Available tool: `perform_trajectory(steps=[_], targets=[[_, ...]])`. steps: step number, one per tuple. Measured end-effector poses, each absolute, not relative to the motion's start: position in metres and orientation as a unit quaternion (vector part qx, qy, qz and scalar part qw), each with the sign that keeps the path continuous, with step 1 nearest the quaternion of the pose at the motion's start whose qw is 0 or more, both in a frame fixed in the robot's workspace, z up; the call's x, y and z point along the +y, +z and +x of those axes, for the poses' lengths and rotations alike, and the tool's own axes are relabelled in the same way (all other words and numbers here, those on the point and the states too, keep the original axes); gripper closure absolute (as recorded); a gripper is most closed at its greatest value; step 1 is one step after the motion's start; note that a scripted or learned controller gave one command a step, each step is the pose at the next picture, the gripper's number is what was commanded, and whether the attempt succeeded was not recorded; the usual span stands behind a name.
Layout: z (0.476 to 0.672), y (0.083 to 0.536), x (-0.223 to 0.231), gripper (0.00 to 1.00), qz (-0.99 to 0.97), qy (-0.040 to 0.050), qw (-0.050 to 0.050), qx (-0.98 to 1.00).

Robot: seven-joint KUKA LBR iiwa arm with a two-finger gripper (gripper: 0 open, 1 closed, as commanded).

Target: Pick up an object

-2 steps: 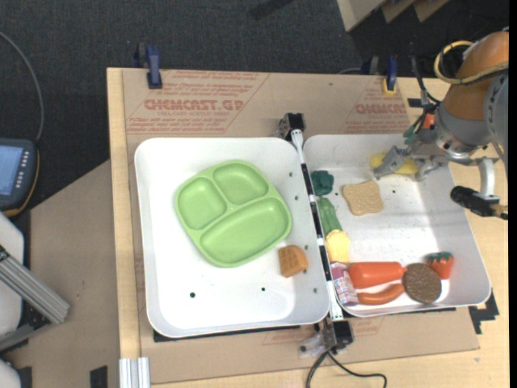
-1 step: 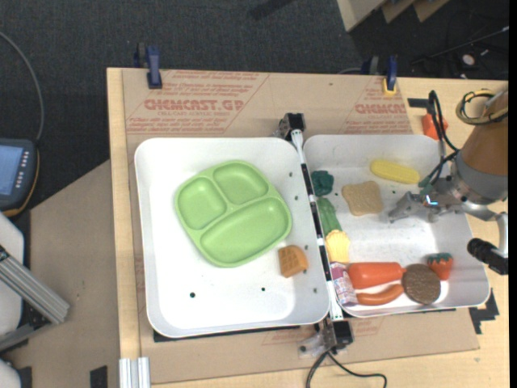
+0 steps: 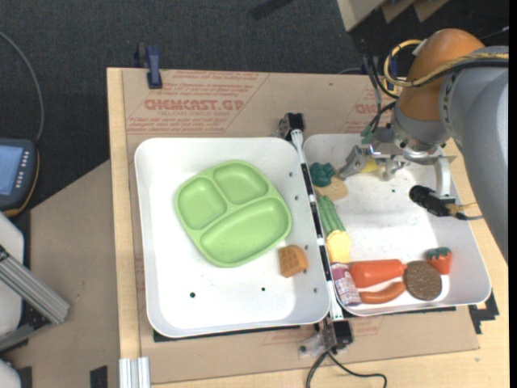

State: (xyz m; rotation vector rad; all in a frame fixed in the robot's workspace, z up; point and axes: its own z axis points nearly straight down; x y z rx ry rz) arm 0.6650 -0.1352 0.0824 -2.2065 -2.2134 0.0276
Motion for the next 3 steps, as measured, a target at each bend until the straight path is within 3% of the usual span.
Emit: perform_trajectory(steps=[1,2,3], targets=[[0.512,0.084,-0.172,0.00,-0.711,0.0039,0.005,-0.703],[0.603,0.157,-0.115,0.00,-0.704,-0.0048,-0.005,-0.710],[0.672,0.089,-0.141,0.00,-0.706,-0.0020,-0.007,-0.708]])
